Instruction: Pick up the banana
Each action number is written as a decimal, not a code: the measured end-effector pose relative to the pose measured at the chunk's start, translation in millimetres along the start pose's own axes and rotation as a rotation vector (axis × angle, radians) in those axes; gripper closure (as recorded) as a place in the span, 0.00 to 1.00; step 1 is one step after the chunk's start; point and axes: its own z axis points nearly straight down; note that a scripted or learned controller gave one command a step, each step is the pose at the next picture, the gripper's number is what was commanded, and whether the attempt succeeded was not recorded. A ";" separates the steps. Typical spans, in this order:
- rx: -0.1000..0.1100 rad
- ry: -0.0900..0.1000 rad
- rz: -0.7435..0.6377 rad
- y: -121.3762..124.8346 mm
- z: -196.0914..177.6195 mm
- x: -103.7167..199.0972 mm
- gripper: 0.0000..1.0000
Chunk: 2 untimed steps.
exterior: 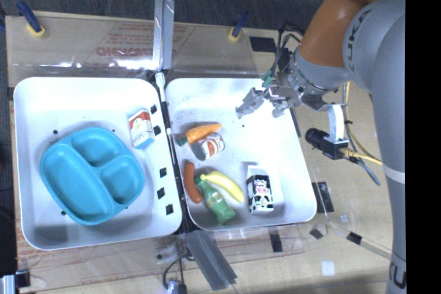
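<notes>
- Gripper (265, 101) hovering above the right bin (293, 148), near its far right corner, fingers apart with nothing between them.
- Banana (223, 184) lying flat near the right bin's near edge, roughly midway along it, well apart from the gripper.
- Step in hand, by judgement: reach toward the near edge and line up over the banana before descending.
- Best done by turning the wrist so the fingers straddle the banana across its narrow width, not along its length.
- Worth aiming at the banana's far half: bottle (216, 201) touches or overlaps its near end, so little room for a finger there.
- Carton (259, 193) just beside the banana toward the right edge; sausage (191, 182) on the other side by the left wall; risk of a finger landing on either.
- Straight, slow descent advisable, closing only once both fingers sit below the banana's top.
- Right bin contents: banana, bottle, carton, sausage, plus a carrot (202, 131) and a can (209, 146) touching each other nearer the middle-left.
- Left bin (27, 100) contents: 1 blue tray (91, 173) with 3 compartments, all bare, toward the near left; 1 small box (140, 128) by the right wall.
</notes>
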 end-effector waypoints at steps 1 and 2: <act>-0.022 0.000 0.232 -42.4 102.1 41.7 0.00; -0.001 0.001 0.206 -94.8 127.7 73.5 0.00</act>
